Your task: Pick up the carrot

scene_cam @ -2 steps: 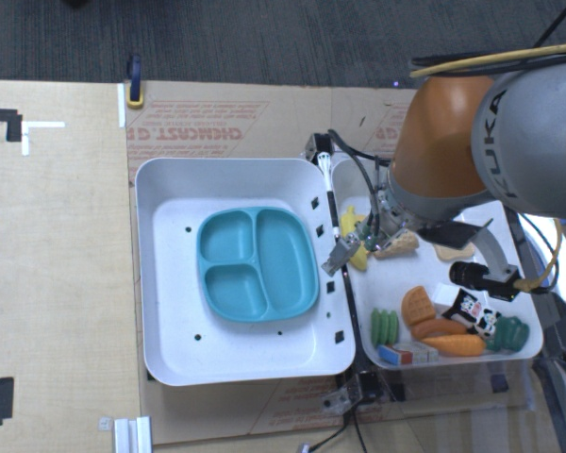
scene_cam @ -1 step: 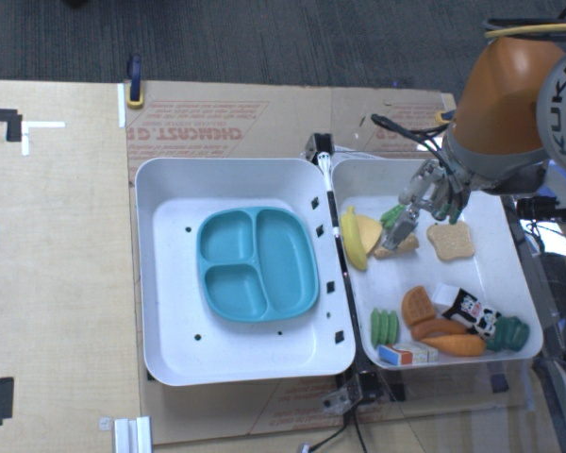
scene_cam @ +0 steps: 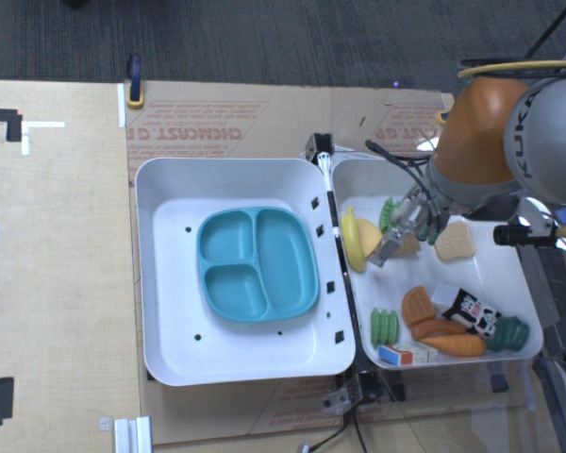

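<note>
Carrot (scene_cam: 455,344) at right bin's near edge, well apart from pincer (scene_cam: 392,244).

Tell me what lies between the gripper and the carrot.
In the camera view, the gripper is near the banana, and the carrot lies near the bin's front wall. Between them is a brown waffle-like piece, then bare white floor.
</note>
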Controlling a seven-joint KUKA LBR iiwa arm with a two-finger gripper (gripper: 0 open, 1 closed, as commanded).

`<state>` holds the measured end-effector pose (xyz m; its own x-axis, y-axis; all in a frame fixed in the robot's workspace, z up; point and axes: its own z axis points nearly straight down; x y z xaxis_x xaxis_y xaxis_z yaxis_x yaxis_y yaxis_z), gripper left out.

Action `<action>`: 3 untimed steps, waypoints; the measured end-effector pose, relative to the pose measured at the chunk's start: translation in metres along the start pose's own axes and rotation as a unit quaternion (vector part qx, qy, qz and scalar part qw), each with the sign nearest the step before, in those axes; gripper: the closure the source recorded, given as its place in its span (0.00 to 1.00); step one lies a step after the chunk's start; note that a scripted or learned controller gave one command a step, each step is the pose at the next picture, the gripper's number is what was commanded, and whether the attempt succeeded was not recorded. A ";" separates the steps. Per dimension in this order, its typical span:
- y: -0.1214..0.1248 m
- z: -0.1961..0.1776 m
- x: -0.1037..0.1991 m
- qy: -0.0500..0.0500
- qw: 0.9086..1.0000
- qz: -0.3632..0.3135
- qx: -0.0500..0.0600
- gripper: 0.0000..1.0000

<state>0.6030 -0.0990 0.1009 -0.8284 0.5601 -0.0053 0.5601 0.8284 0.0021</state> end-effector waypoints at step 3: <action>0.021 -0.090 0.038 0.002 0.986 0.165 0.002 0.00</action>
<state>0.5829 -0.0609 0.1906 -0.6013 0.7990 -0.0018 0.7990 0.6013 -0.0006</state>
